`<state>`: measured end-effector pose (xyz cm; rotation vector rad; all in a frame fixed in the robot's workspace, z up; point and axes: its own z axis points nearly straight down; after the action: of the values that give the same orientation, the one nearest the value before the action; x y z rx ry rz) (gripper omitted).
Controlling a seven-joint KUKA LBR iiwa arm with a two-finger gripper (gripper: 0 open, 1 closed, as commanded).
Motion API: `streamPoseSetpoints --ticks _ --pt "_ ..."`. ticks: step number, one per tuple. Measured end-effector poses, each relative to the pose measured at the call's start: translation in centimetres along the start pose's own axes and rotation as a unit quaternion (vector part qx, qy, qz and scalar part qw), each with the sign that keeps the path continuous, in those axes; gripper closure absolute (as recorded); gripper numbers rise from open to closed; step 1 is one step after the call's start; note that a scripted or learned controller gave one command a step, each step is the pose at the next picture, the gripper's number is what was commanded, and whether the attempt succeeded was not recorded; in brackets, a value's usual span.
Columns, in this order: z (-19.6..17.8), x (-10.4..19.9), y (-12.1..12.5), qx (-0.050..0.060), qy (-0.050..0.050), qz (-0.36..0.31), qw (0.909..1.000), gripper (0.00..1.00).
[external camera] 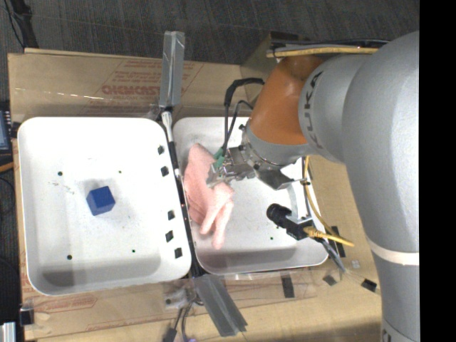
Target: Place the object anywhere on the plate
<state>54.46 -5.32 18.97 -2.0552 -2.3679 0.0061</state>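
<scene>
Where the arm (370, 112) reads "KUKA", its fingers (222, 168) are clamped on pink cloth (206, 194)

Both white bins (43, 191) look like smooth plastic with a soft sheen. The pink object (203, 191) looks like soft, limp cloth with a matt, slightly fuzzy surface. The blue cube (100, 199) appears matt. The arm's (370, 98) grey shell is smooth, its orange band (281, 105) glossy. The tabletop (107, 77) looks like matt brown cardboard.

A robotics lab: two white bins (43, 191) on a cardboard-covered bench (85, 77), cables taped down, grey carpet (214, 6).
</scene>
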Motion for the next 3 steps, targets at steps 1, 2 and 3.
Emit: streamPoseSetpoints --ticks 1,2,3 --pt "-4.1 0.1 0.1 -0.001 0.000 -0.004 1.0000 1.00" --pt "-3.1 5.1 2.5 0.000 -0.001 -0.206 0.9785 1.00" --pt "-2.3 9.2 5.2 -0.002 -0.003 -0.400 0.9167 1.00"
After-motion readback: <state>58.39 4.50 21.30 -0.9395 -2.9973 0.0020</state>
